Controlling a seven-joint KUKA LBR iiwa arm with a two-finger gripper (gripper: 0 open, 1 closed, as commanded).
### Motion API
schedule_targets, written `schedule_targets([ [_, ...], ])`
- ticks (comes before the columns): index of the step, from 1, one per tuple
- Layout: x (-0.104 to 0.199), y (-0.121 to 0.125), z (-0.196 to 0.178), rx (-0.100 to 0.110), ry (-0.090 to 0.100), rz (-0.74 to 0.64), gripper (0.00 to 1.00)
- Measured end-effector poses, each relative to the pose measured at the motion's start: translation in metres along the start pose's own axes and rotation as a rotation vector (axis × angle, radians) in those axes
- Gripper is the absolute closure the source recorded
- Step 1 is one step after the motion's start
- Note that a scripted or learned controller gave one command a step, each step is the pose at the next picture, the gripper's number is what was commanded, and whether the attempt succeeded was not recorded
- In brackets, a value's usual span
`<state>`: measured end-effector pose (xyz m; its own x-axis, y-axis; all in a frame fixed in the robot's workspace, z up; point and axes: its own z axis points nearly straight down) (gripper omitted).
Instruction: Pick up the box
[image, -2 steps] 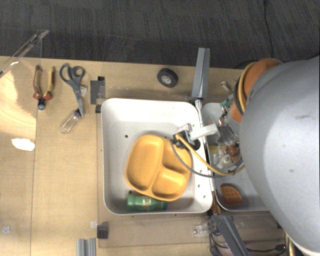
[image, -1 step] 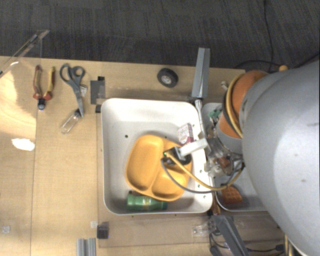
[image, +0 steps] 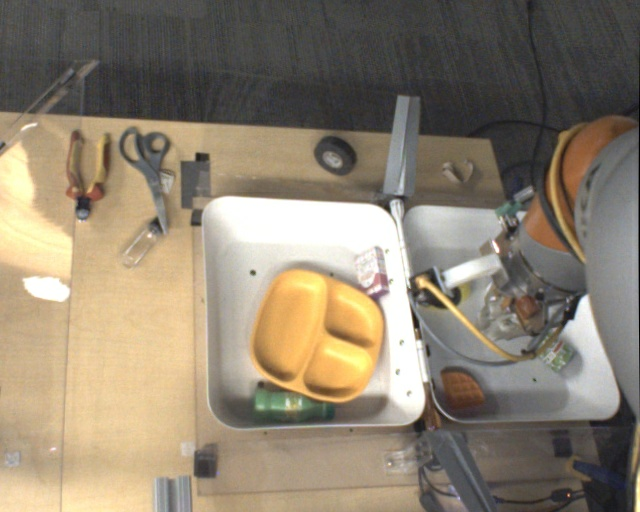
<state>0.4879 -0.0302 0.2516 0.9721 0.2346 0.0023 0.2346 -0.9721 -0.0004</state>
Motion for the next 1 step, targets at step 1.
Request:
schedule_targets([
  [1,0.0088,-0.036,-0.0287,0.0,0.0,0.03,1.0],
])
